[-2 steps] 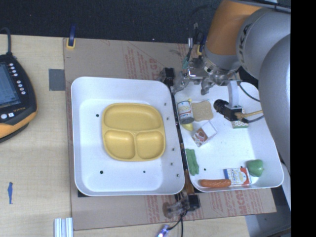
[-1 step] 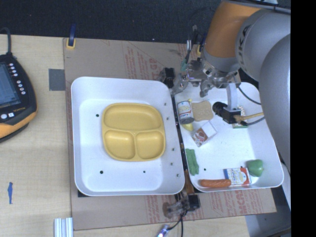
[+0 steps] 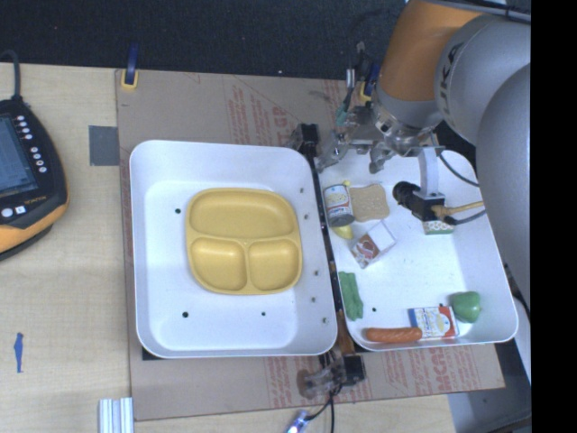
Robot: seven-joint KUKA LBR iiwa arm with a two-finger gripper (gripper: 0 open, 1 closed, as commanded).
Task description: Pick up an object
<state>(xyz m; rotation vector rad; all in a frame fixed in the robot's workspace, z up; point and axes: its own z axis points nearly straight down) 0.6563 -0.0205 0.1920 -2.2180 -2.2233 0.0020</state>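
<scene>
Claw (image 3: 379,152) hangs at the right bin's (image 3: 482,233) far rim; you can't tell its finger state. Just below sit a small can (image 3: 339,204) and tan square (image 3: 368,202) by the dividing edge. Open white floor lies mid-bin; hotdog (image 3: 390,336) hugs the near rim.

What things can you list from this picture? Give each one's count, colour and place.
bins: 2, white, side by side on the bench
divided plate: 1, yellow, in the left bin
can: 1, silver with label, right bin, near its left wall
toast slice: 1, tan, right bin, beside the can
small packet: 1, white and red, right bin, centre
green piece: 1, green, right bin, left wall
sausage: 1, orange-red, right bin, front edge
carton: 1, white and orange, right bin, front
green fruit: 1, right bin, front corner
handheld controller: 1, black and orange, bench's left edge
arm: 1, grey and orange, from the right
gripper: 1, above right bin's back edge
</scene>
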